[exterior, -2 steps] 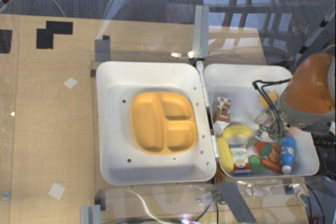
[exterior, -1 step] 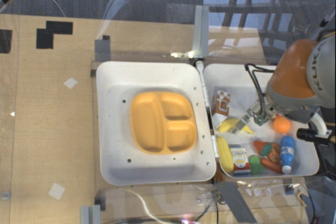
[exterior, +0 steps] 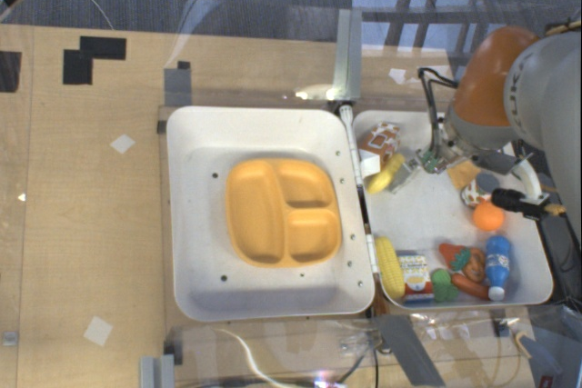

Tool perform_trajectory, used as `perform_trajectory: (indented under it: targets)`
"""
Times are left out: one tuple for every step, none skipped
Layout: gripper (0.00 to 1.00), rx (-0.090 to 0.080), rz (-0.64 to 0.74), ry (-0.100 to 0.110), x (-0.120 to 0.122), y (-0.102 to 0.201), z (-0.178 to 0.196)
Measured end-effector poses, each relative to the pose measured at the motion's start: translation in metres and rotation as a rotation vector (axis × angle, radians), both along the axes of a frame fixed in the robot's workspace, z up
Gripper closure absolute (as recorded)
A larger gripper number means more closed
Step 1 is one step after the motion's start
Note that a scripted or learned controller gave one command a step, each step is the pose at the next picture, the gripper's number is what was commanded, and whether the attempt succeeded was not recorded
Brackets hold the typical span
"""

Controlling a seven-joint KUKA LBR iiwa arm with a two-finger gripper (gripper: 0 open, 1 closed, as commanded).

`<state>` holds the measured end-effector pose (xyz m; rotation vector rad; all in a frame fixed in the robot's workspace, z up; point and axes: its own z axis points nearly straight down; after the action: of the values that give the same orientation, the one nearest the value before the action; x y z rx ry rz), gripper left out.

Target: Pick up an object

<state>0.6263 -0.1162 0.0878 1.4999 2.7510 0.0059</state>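
Over the right bin (exterior: 536, 291), grey arm (exterior: 546, 95) reaching in, gripper (exterior: 435, 161) low near the far wall. Jaw state: cannot tell. Just left of the jaws, a yellow banana (exterior: 386, 174), seemingly the target; nearer the camera, an orange ball (exterior: 488, 216) and corn cob (exterior: 388, 265). Approach step, by the look of it. Next: short shift left, then closing squarely on the banana.

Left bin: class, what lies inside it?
Inside the left bin lies one yellow divided tray, showing three compartments with nothing in them. Whatever the tray covers on the bin floor cannot be seen.
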Motion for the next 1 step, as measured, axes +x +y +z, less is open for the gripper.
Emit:
perform_trajectory:
  targets:
    - [0.0, -0.004, 0.057, 0.023, 0.0396, 0.0126, 0.0]
